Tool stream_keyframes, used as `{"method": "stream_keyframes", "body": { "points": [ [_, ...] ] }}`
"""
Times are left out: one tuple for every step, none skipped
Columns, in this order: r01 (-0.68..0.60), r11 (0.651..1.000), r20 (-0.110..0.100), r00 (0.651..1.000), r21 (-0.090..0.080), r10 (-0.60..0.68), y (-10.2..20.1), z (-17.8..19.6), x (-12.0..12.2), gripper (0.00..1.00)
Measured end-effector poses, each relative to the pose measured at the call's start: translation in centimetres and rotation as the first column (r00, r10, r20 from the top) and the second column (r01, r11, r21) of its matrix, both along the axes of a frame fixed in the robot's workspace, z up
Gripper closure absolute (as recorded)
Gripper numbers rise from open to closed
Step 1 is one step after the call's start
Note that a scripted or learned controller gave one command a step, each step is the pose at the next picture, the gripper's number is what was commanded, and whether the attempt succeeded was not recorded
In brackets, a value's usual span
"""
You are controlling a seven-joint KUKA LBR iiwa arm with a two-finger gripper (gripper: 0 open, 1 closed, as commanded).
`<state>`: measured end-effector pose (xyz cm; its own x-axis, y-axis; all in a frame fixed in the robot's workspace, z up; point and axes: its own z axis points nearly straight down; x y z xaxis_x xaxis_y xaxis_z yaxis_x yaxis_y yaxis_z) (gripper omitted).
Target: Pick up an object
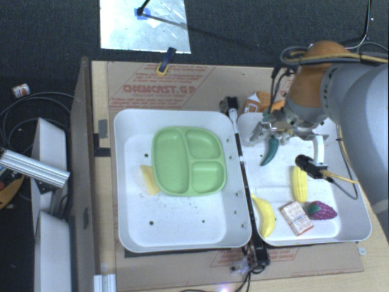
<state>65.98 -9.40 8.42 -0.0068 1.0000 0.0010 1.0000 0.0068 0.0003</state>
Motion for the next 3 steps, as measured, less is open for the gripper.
{"method": "stream_keyframes", "body": {
  "points": [
    [0.007, 1.0, 0.015, 1.0, -0.006, -0.007, -4.3, 10.9, 1.2, 0.0],
    [0.007, 1.0, -0.007, 1.0, 0.0, -0.007, -4.5, 0.5, 0.6, 0.0],
    [0.01, 1.0, -0.001, 1.0, -0.003, -0.01, -5.8, 4.2, -9.0, 0.0]
  ]
}}
